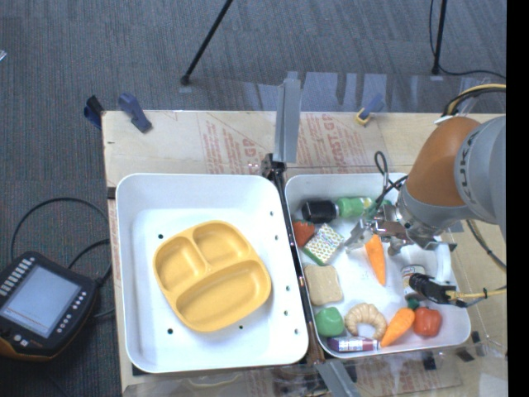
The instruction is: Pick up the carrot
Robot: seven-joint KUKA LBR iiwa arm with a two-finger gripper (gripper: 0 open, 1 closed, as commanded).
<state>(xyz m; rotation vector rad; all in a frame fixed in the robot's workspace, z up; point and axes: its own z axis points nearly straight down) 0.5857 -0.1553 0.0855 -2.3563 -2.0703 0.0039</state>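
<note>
The gripper (374, 236) hangs over the right bin (459, 325), at about three o'clock from the centre of the view, and its fingers are clamped on the carrot (377, 260), whose thick top sits between them while its orange point hangs down toward six o'clock, above the bin floor. A second carrot (397, 326) lies on the bin floor at about five o'clock from the held one, tilted, just beside a red tomato (427, 322). Near the bin's six o'clock rim rest a croissant (367, 318) and a green pepper (329, 320), with a slice of bread (322, 285) at twelve o'clock from the pepper. A green bottle (337, 209) with a black cap lies near the bin's twelve o'clock wall. The left bin (136, 222) holds a yellow divided plate (212, 275).
</note>
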